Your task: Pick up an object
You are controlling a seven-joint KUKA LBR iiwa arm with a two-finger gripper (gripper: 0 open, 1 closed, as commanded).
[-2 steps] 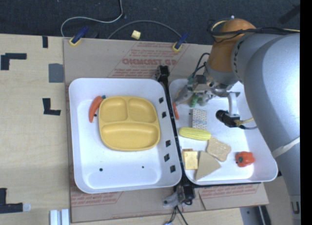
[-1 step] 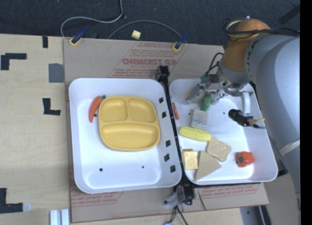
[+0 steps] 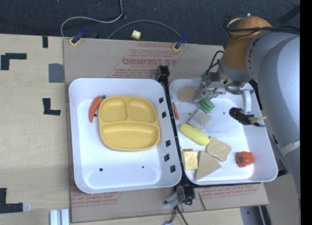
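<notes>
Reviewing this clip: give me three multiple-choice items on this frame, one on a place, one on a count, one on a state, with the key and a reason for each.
1. Where does the carrot lie?
A. In the left bin, beside the yellow plate
B. On the yellow plate
C. In the right bin

2. How many compartments has the yellow plate?
A. Two
B. Three
C. Five

3. What is the gripper doing?
A. Hanging over the left bin
B. Reaching down by the green object in the right bin
C. Resting on the corn cob

Key: 1 A, the carrot lies against the plate's left rim; 2 B, two above and one below; 3 B, its tip meets the green object.
</notes>
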